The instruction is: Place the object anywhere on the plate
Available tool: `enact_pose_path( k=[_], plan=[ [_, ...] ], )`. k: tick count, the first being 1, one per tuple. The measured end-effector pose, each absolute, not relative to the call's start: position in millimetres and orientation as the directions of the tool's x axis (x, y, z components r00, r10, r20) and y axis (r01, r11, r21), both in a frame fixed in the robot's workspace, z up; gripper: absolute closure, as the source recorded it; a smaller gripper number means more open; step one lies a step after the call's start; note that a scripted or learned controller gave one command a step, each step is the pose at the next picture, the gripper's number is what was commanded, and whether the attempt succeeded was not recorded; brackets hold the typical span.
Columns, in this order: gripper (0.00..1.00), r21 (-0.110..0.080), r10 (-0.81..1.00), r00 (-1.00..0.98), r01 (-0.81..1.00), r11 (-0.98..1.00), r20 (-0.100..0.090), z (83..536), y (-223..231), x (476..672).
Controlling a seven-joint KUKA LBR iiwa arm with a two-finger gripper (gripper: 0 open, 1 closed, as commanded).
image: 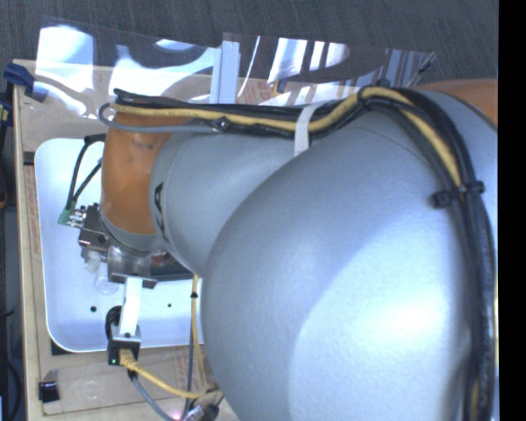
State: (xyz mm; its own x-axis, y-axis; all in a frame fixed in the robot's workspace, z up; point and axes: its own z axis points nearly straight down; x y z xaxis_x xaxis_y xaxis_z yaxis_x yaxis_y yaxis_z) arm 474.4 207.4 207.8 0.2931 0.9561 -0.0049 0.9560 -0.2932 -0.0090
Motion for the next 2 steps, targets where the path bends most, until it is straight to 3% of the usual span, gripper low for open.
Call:
enact_pose_path(
  k=[1,2],
  plan=[
    [1.00,-0.004,0.956,0.292,0.956,-0.292,0.001,257.0,144.6,495.1],
    [1.00,-0.003,0.479,0.878,0.479,-0.878,-0.006,260.7,120.3,552.8]
  ],
)
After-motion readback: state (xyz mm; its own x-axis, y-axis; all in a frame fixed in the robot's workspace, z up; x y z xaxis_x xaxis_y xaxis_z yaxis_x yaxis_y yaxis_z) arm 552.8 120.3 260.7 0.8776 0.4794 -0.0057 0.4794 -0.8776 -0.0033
